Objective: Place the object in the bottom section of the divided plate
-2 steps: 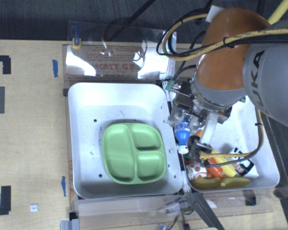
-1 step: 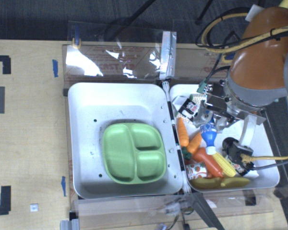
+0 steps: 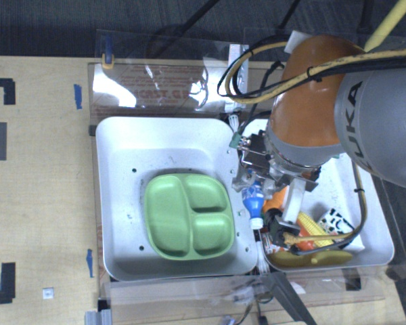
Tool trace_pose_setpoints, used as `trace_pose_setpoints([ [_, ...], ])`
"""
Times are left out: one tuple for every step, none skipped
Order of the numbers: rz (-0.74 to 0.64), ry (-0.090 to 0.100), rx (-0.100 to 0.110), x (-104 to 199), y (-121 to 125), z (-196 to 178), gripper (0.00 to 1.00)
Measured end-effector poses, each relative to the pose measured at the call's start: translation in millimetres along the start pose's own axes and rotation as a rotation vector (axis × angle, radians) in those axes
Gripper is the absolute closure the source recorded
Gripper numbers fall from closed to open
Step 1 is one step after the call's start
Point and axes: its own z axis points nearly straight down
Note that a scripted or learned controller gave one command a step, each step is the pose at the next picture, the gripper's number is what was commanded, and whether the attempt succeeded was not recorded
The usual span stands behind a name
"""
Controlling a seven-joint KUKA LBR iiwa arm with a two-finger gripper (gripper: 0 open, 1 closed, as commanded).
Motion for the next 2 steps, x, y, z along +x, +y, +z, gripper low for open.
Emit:
trace_pose_setpoints([
  [0.167,0.001,0.001,-51,13,14,1.00],
  [0.466,0.002,-0.003,-70,21,14,1.00],
])
